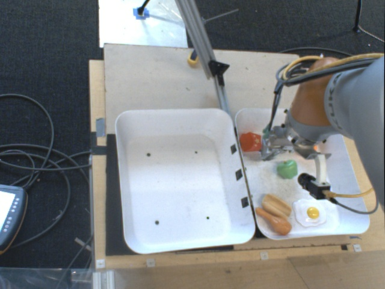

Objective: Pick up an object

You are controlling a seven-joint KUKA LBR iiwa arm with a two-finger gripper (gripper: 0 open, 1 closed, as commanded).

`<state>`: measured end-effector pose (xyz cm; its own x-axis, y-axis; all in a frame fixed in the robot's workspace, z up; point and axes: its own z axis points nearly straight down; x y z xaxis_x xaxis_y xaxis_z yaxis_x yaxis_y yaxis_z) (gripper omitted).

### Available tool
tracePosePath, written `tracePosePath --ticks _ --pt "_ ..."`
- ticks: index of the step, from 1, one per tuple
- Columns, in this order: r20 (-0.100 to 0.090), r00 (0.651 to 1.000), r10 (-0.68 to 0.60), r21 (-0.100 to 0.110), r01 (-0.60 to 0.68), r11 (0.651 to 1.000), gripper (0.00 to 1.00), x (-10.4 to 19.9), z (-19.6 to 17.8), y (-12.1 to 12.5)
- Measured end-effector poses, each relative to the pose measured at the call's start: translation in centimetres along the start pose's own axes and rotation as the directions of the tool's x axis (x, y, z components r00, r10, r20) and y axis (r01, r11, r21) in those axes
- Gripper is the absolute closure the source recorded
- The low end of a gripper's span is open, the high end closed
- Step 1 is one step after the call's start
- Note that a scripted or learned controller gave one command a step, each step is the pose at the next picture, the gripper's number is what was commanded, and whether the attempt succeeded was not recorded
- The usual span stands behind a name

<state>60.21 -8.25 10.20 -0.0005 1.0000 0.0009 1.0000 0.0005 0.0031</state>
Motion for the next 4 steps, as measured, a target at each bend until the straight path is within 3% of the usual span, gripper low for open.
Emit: tracePosePath --ticks 2,3,4 --pt "0.001 1.000 -0.003 -0.003 0.003 1.000 1.00 -0.1 -9.9 -1.1" --pt "0.002 1.000 -0.005 -0.005 0.005 1.000 1.00 0.3 -15.4 0.0" --pt "-0.001 1.000 -0.009 0.002 0.009 1.000 1.00 4.8 -15.7 -1.2"
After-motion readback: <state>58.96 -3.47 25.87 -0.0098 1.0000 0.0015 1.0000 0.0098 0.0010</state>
